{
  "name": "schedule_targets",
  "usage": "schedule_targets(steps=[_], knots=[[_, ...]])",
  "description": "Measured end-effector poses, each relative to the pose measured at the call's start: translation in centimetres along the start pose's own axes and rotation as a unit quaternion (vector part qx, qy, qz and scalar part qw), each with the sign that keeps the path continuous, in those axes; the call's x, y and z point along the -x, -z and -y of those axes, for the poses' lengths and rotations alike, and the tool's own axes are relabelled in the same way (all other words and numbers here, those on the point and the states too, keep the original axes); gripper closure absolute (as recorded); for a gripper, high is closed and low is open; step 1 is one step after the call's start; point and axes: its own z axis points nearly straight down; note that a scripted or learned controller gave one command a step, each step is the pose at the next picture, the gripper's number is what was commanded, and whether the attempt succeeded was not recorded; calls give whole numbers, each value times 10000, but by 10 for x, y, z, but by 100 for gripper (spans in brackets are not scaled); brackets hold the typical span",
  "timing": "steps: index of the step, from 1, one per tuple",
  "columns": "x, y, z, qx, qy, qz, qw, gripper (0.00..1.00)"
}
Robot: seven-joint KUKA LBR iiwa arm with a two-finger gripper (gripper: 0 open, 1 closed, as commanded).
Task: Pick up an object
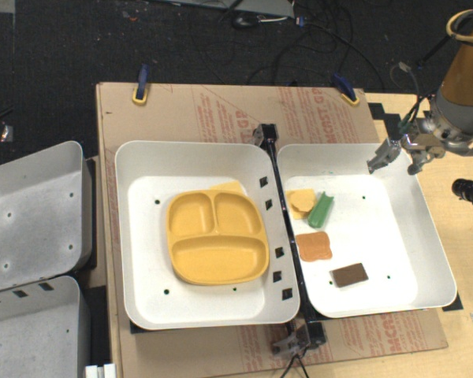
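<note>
**Currently: pincer standing over the right bin's far corner, carrying nothing**

Most of the arm [465, 61] is running off the right edge, so just the orange band and grey wrist are showing. A pale yellow piece [231, 188] is peeking out from behind the far rim of the yellow divided tray [217, 237] in the left bin [142, 211]; the tray is hiding the rest of it, and I cannot tell what it is.

The pincer [400, 157] is hanging at the far right corner of the right bin [410, 242], its two fingers [381, 157] spread apart with nothing between them and touching none of the objects.

The objects are lying well apart from it, along the right bin's left side: a yellow slice [301, 202] touching a green piece [322, 209], an orange piece [314, 246] nearer the camera, and a brown block [349, 275] nearest. Both bins are sitting on the cardboard-covered table [189, 113].
</note>
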Motion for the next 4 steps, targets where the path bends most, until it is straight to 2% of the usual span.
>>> schedule_targets(steps=[1,3,4], knots=[[-1,9,-3,69,17,16,10000,0],[-15,-83,-3,59,24,15,10000,0],[-15,-108,-4,63,27,18,10000,0]])
